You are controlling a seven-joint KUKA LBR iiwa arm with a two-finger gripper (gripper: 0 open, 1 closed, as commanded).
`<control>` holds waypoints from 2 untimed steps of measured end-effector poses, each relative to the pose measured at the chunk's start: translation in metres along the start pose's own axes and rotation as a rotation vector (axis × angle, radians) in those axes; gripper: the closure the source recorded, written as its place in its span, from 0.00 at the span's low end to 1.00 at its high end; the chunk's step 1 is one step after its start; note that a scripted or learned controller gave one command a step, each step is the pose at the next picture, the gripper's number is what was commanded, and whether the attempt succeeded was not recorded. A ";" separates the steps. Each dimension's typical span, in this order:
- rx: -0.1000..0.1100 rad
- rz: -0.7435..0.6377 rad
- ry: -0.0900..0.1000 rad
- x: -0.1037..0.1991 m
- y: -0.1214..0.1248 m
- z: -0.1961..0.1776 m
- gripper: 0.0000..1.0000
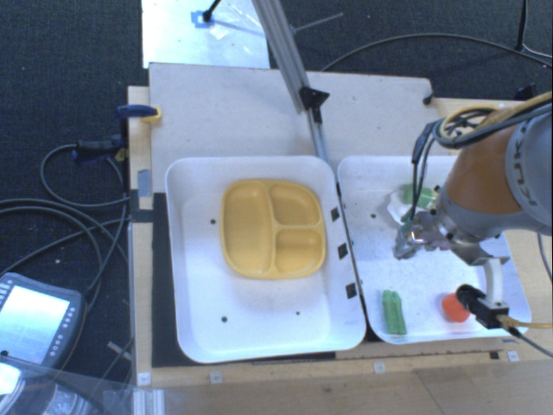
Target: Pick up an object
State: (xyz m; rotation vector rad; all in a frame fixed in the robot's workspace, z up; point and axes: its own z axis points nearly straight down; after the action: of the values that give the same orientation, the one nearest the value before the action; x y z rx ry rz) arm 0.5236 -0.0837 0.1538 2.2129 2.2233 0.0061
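My gripper [406, 242] hangs low over the middle of the right bin [371, 206], reaching in from the right under the orange-banded wrist. A green stick-shaped object [394, 311] lies near the bin's front edge, below and slightly left of the gripper. A small orange-red object [454, 308] rests at the front right. A green and white item [413, 199] sits just behind the gripper, partly hidden by the arm.
The left bin [194, 309] bears a yellow divided plate [273, 228]. A metal pole [289, 50] slants down to the gap between the bins. Cables run over the arm and along the floor at left. A black fitting [480, 305] sticks out near the orange-red object.
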 end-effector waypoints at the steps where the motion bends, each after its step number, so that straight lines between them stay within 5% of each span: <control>1: -0.003 -0.002 0.000 0.010 0.004 -0.058 1.00; 2: 0.003 -0.001 0.000 0.010 0.005 -0.057 1.00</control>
State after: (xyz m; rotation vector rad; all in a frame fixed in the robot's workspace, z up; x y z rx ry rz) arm 0.5286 -0.0740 0.2109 2.2136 2.2261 0.0028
